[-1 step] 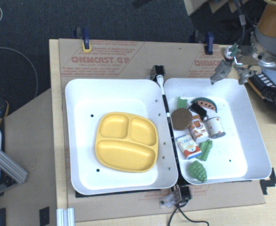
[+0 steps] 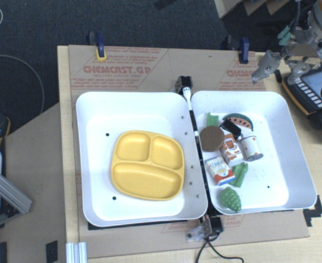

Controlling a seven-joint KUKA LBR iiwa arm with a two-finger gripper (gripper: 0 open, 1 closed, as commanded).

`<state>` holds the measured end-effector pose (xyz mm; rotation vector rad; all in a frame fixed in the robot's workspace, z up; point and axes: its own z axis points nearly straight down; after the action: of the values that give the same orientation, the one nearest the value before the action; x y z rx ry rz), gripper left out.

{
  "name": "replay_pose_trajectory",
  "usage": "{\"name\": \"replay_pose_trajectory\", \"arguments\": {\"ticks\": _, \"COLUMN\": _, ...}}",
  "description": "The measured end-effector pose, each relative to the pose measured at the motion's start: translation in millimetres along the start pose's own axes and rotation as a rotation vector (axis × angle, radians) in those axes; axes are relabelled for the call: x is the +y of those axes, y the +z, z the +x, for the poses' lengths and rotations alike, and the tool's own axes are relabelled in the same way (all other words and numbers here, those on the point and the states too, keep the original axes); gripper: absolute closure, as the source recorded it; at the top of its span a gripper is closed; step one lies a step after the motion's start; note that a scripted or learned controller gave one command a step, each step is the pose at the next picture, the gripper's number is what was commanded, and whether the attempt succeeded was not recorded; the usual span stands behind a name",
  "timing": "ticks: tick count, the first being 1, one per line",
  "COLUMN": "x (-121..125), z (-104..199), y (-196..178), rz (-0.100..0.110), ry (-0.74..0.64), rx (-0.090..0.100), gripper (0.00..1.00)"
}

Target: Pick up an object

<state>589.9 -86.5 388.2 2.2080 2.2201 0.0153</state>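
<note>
In the camera view, the risk lies in the clutter; the small things in the right bin [image 2: 292, 147] are heaped against its left wall, touching or overlapping, so a descent there could nudge a neighbour, pinch two at once, or close on nothing. The brown disc [image 2: 209, 138] leans on the divider; the small can [image 2: 250, 147] lies on its side and would likely roll; the green bumpy piece [image 2: 231, 199] sits at the near rim (awkward for a straight approach). The left bin [image 2: 89, 147] holds a yellow divided plate [image 2: 148, 165], broad and hard to pinch. The claw [image 2: 262, 68] hangs above the surface beyond the right bin's far edge, well apart from the heap; whether it is spread or closed, I cannot tell.
</note>
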Motion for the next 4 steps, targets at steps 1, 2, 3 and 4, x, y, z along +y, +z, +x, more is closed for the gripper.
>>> {"name": "replay_pose_trajectory", "arguments": {"ticks": 1, "x": 0.7, "z": -2.4, "y": -2.8, "rz": 0.009, "ry": 0.003, "rx": -0.002, "gripper": 1.0}}
{"name": "replay_pose_trajectory", "arguments": {"ticks": 2, "x": -61.1, "z": -0.2, "y": -59.2, "rz": 0.007, "ry": 0.005, "rx": 0.0, "gripper": 1.0}}
{"name": "replay_pose_trajectory", "arguments": {"ticks": 3, "x": -111.7, "z": -23.0, "y": -76.1, "rz": 0.013, "ry": 0.009, "rx": 0.0, "gripper": 1.0}}
{"name": "replay_pose_trajectory", "arguments": {"ticks": 4, "x": -87.9, "z": 38.0, "y": -153.0, "rz": 0.003, "ry": -0.001, "rx": 0.0, "gripper": 1.0}}
